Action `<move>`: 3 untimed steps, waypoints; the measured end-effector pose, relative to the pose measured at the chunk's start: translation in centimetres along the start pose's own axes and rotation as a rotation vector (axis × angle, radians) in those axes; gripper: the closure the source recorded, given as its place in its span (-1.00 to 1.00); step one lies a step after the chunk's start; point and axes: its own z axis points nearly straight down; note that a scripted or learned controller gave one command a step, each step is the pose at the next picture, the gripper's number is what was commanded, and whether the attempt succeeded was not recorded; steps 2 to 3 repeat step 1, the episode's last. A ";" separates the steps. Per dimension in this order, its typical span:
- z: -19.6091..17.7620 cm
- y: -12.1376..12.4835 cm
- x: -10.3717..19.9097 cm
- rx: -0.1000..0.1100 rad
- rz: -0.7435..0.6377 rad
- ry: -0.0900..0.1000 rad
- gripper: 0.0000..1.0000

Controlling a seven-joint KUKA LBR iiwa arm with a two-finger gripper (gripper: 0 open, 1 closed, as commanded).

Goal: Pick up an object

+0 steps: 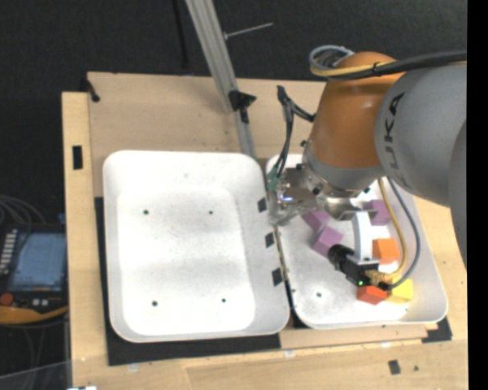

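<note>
**Light blocks in right bin, gripper beside purple one**

Left bin bare. Gripper sits low at the right bin near its left wall; open or closed, cannot tell. Purple block lies just beside it, orange block further right. Blocks look light, stiff and smooth; best pinched across two flat opposite sides.

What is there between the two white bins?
In the camera view, no loose thing: the left bin and the right bin meet rim to rim, with small black tabs along the seam.
</note>
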 end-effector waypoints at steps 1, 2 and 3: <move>0.1 -1.2 4.1 0.000 -0.001 0.001 1.00; 0.1 -1.2 4.1 0.000 -0.001 0.001 1.00; 0.1 -1.2 4.1 0.000 -0.001 0.001 1.00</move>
